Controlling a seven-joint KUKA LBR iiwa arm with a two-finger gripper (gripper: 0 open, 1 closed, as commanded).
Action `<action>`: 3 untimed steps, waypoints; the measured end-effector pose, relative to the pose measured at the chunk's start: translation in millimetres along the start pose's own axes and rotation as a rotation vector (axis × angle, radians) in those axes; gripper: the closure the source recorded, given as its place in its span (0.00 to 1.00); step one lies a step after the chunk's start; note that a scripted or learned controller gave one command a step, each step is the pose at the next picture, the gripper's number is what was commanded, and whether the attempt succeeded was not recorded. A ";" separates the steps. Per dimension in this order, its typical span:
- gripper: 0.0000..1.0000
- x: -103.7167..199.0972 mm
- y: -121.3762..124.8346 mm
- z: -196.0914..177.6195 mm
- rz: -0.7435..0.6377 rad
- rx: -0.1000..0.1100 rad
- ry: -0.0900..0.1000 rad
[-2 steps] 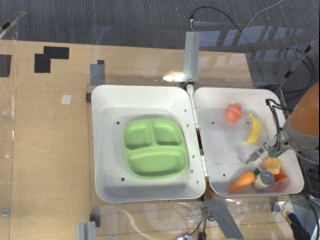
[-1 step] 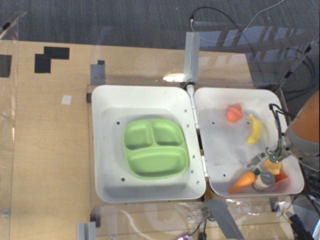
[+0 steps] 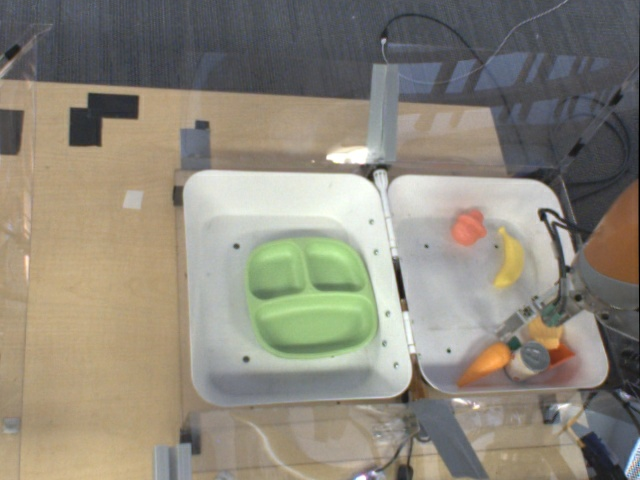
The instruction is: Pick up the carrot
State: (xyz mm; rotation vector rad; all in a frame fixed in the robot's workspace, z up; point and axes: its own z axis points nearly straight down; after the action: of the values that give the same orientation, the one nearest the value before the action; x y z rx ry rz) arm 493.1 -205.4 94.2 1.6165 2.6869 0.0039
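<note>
**Down in the right bin's near corner, beside the carrot**

My arm [image 3: 612, 253] comes in from the right, and the frame's edge cuts most of it off; only the orange band and some grey below it can be seen. My fingers [image 3: 535, 320] sit low in the right bin [image 3: 440, 298], in its near right corner, and they are hard to read there: I see a thin grey piece reaching left and a dark block behind it, mixed up with the objects beneath. Whether my fingers are apart or together I cannot tell, and I cannot see anything held between them.

The carrot [image 3: 483, 363] lies on the bin floor in that same corner, tip pointing toward the near left, its thick end toward my fingers. Touching that thick end is a crowded clump: a small round object with a pale face [image 3: 530, 358], a yellow-orange piece [image 3: 546, 332] above it, and a bit of red-orange [image 3: 562, 352] behind. Their shapes overlap and I cannot make out what each is.

Farther back in the bin, well apart from the carrot, lie a banana [image 3: 510, 260] and a pinkish-red fruit [image 3: 467, 227].

The left bin [image 3: 215, 298] holds a green divided plate [image 3: 310, 296]. Both bins rest on the wooden counter [image 3: 90, 318].
</note>
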 end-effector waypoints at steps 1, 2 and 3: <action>1.00 -0.7 2.6 -11.4 0.000 -0.006 -0.004; 0.00 -0.7 2.6 -11.3 0.000 -0.005 -0.004; 0.00 28.2 18.7 0.7 -0.347 -0.015 -0.023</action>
State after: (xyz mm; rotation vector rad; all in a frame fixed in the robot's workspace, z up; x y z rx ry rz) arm 496.3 -171.7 93.5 1.1191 2.8995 0.0038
